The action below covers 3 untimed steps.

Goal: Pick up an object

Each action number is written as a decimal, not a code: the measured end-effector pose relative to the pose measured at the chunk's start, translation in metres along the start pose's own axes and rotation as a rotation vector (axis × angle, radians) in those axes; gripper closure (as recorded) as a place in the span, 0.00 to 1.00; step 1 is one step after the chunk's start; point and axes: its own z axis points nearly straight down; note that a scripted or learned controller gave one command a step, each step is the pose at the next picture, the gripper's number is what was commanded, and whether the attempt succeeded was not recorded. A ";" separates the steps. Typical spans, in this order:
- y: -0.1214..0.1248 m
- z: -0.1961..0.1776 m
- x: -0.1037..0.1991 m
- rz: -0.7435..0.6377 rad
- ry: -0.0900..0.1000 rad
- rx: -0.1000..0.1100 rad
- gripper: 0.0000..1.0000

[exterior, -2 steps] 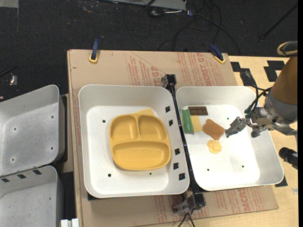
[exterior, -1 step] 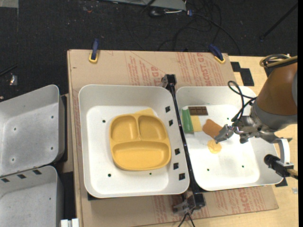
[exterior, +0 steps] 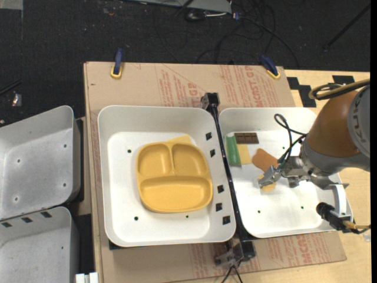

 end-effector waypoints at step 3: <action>-0.002 -0.112 -0.007 -0.004 -0.004 -0.011 1.00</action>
